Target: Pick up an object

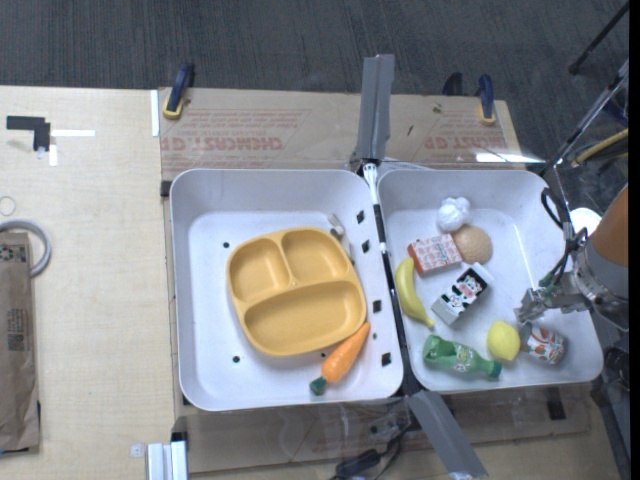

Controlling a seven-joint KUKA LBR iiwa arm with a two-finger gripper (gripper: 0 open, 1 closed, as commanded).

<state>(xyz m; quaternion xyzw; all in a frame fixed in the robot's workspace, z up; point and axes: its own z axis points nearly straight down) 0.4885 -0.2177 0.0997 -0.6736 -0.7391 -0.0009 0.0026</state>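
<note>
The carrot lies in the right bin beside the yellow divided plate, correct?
Not quite: the camera view shows the carrot in the left bin, not the right one. It does lie beside the yellow divided plate, at its lower right edge.

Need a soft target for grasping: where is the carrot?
The carrot lies in the left bin, against the yellow plate's lower right edge.

We read red lettering, upside down, on the cardboard sheet (330, 133) behind the bins: "CHEMCRETE", it seems. Print on the small cartons is too small to read.
</note>
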